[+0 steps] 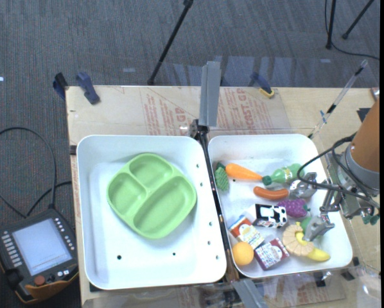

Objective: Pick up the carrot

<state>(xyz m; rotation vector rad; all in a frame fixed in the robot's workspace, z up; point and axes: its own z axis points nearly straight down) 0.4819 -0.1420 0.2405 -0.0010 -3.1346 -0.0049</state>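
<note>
The carrot point(244, 171) is orange with a green leafy top and lies at the upper left of the right bin point(269, 143), its top against the bin's left wall. My gripper point(311, 206) hovers over the right side of that bin, well to the right of the carrot and apart from it. It is open, its fingers point(302, 187) spread with nothing between them. Purple grapes point(295, 207) lie just left of the gripper.
Around the carrot lie a red sausage point(271, 193), a green bottle point(286, 172), a cow-patterned carton point(271, 215), small boxes point(246, 231), an orange point(243, 253) and a banana point(318, 255). A green divided plate point(152, 194) sits in the left bin point(89, 236).
</note>
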